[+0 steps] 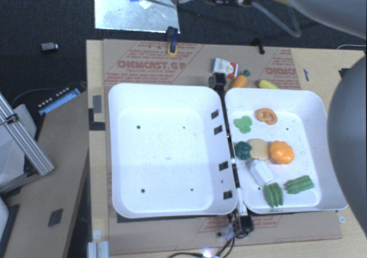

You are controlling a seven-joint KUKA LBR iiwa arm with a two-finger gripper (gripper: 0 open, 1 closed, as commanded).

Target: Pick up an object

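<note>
Nearby, orange fruit [281, 152] touching tan disc [260, 149]; pretzel [266, 116] apart.

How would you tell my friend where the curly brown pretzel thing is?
Look in the right-hand white bin, the one with the toys in it. Near its far edge, beyond the round orange fruit and right of a light green piece, lies the pretzel. It is the only brown, looped shape with holes through it.

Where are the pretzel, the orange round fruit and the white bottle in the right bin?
pretzel [266, 116]: camera view, on its twisted middle, toward the bin's far side.
orange round fruit [281, 152]: camera view, on the middle of its top.
white bottle [261, 171]: camera view, on the middle of its body, lying on its side.
</note>
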